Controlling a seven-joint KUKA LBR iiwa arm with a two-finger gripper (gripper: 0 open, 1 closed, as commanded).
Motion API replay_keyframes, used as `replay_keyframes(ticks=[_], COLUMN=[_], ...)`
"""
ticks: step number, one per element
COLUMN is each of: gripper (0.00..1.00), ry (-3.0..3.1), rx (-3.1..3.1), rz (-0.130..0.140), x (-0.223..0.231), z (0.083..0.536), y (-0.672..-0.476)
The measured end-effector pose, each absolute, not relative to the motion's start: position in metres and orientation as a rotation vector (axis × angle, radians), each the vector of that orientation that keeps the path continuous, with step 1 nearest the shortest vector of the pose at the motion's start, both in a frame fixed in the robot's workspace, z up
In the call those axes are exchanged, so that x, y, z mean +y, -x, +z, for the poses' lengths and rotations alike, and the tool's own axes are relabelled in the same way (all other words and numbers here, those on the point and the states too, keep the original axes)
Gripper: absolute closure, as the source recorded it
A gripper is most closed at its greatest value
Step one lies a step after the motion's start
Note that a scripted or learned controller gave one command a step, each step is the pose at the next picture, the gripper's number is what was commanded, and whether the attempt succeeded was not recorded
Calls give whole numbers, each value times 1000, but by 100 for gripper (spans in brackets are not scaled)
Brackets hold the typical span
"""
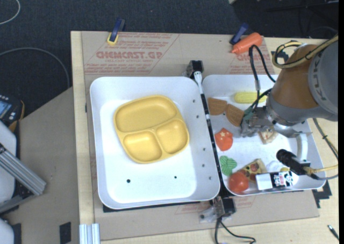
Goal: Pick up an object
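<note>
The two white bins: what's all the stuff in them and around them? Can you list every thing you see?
White bins: two, side by side on the bench.
Divided plate: one, yellow, three compartments, in the left bin.
Corn cob: one, yellow, far side of the right bin.
Brown pieces: two, near the corn.
Strawberry-like toy: one, red, middle of the right bin.
Green toy: one, below the red one.
Tomato-like toy: one, red, near front edge.
Clamps: one blue-yellow, one blue-orange, far edge of the bench.
Arm: one, grey and orange, reaching in from the right.
Gripper: one, low over the right bin.
</note>
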State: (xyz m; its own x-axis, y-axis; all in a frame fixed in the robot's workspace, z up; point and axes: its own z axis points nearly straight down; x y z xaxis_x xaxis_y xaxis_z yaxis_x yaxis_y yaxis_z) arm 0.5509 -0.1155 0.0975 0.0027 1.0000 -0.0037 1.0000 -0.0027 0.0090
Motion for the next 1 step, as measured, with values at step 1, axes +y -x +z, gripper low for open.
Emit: replay_keyframes(ticks=[1], gripper=[100], ry=[-2217], rx=[2219], rz=[4], x=[-114], z=[140], y=[-550])
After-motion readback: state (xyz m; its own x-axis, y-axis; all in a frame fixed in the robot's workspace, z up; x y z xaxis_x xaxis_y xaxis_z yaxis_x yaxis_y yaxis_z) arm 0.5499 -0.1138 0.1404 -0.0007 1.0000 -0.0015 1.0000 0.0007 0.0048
